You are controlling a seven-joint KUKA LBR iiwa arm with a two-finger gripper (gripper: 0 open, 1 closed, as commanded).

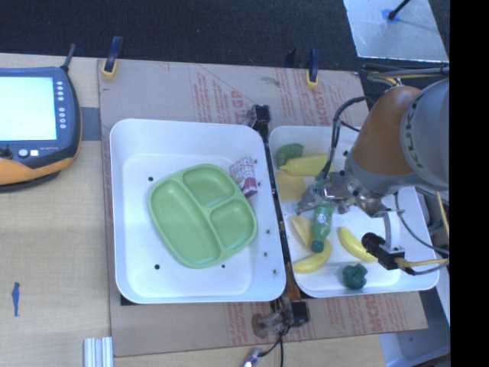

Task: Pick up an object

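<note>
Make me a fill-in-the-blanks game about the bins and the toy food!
1. The green plate lies in the ____ bin.
2. The plate has ____ compartments.
3. The claw hangs over the ____ bin.
4. The bottle under the claw has a ____ cap.

Missing words: left; three; right; green

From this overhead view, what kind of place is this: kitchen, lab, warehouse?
Most likely a robotics lab bench: a KUKA arm over two white bins, a teach pendant at the left, cardboard clamped to the bench, and toy food like plastic bananas.
</note>
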